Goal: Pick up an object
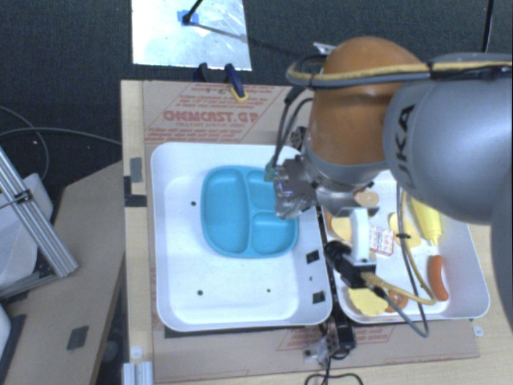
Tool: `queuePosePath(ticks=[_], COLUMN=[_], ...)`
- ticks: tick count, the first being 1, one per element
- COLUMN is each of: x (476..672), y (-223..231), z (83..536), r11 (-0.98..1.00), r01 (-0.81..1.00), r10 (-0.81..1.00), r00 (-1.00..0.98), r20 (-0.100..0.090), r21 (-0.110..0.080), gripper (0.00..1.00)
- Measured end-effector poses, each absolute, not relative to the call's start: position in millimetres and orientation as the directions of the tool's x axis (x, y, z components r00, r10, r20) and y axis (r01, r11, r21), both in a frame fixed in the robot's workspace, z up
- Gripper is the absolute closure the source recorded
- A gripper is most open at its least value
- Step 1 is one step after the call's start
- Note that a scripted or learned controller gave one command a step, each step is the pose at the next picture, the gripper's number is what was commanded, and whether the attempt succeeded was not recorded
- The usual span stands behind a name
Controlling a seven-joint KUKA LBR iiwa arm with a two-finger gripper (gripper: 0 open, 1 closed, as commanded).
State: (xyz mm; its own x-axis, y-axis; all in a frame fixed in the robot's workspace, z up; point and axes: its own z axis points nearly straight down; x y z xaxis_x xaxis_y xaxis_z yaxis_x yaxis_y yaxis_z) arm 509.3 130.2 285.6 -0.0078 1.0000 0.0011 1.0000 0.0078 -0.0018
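I'm hanging low over the seam between the two bins, my gripper [288,195] at the right edge of the blue plastic three-compartment tray [240,211] lying in the left shallow white bin [232,299]. From this slanted view my own wrist covers most of the business end, so I cannot tell how the gripper is set, and nothing is visible in it.

Where's something to pick? The blue tray is right under and to the camera's left of me, flat, its long side running roughly up and down the view. My tip looks to sit at its right-hand rim, though whether it touches the rim is hard to say from here.

The other candidates lie to the camera's right, in the right shallow white bin [473,295]: a yellow banana-shaped toy [425,219] standing lengthwise along the view, an orange-red sausage-like piece [438,275] just below it, a small white-and-red packet [381,243] and a flat yellow piece [367,301] near the front. All are partly behind my arm and the cables.

The tray is nearest, I'd judge, so the rim is the likely grasp. Room is tight on the right: the bin wall and the divider [325,255] run close beside me. The left bin's floor is open below and left of the tray.
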Motion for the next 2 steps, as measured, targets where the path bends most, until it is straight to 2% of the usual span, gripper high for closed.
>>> queuePosePath(ticks=[1,2], x=[486.1,485.9], y=[176,198], z=[340,272], r11=[0.01,0.007], r01=[1.0,1.0], r10=[1.0,1.0], r00=[-0.01,-0.007], r20=[0.004,0.0], r21=[0.006,-0.004], gripper=[1.0,1.0])
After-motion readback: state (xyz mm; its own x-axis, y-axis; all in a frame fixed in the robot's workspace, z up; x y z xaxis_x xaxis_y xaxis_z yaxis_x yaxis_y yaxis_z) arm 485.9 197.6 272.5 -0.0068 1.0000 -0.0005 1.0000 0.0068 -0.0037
